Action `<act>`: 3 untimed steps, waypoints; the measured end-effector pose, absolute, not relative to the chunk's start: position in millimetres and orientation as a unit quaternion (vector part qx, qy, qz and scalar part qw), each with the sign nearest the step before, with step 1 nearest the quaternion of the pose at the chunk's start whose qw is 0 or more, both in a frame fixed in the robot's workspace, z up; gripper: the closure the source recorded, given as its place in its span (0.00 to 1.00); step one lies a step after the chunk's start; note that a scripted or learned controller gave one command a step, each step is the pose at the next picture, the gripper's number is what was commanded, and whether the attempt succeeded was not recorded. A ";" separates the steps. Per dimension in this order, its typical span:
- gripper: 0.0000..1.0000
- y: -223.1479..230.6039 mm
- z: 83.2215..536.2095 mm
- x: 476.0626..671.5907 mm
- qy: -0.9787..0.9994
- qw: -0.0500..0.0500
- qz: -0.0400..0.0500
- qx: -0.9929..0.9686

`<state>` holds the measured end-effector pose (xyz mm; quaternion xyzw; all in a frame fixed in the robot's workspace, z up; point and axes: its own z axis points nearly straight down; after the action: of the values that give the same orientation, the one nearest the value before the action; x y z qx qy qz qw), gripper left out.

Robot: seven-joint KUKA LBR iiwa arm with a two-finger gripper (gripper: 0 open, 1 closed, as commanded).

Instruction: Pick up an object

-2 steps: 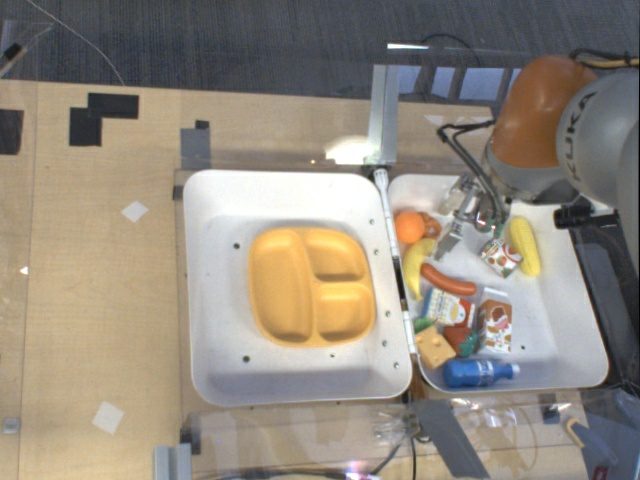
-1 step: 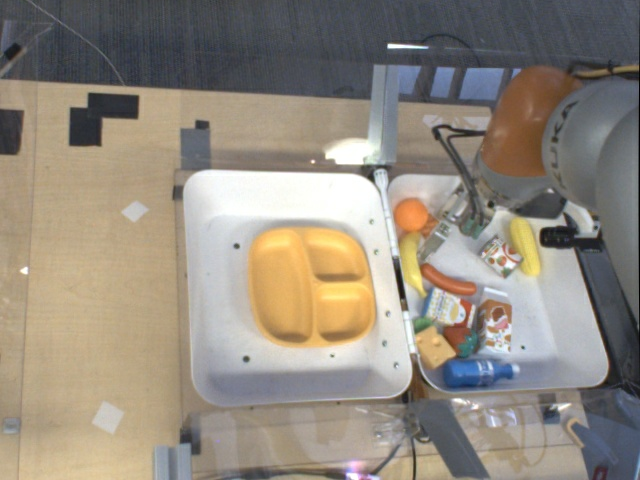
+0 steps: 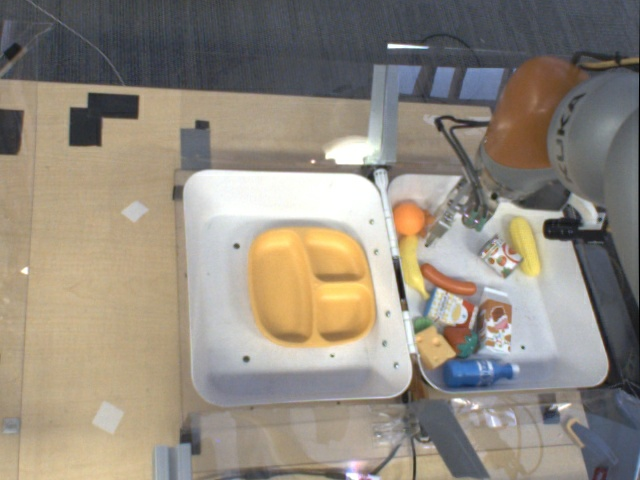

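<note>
While the grey arm is reaching in from 3 o'clock, its gripper point(image 3: 455, 213) is hanging low over the back of the right bin point(image 3: 580, 368), pointing down toward 7 o'clock. Whether it is open or closed I cannot tell from where I am standing; nothing is showing in its grasp.

No single object is being named by the task, so the nearest candidates matter most. An orange ball point(image 3: 408, 218) is sitting just beside the gripper at its 9 o'clock, tight against the bin's left wall. A small red-and-white carton point(image 3: 500, 257) is lying near it at about 4 o'clock, with a yellow corn cob point(image 3: 525, 245) just beyond, its long axis running from 12 to 6 o'clock. At the gripper's 6 o'clock a red sausage point(image 3: 450, 279) is lying with its long axis from about 10 to 4 o'clock, and a yellow banana point(image 3: 409, 265) is stretching along the left wall below the ball.

Further toward the front of that bin, things are crowding together: a small printed pouch point(image 3: 451, 309), a red packet point(image 3: 496, 325), a cracker-like tan square point(image 3: 433, 347) and a blue bottle point(image 3: 478, 372) lying on its side.

On the same worktop, the left bin point(image 3: 215, 268) is holding 1 thing, a yellow divided tray point(image 3: 311, 285) with 3 compartments, well apart from the gripper.

I am judging the ball or the sausage to be the shortest reach; the ball's place against the wall is looking awkward for closing around it.
</note>
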<state>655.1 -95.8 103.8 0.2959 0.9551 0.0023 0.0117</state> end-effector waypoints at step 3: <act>0.00 -20.3 187.4 663.6 0.855 0.004 0.002 0.519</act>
<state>663.6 -20.3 187.4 0.5194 0.8545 0.0021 0.0038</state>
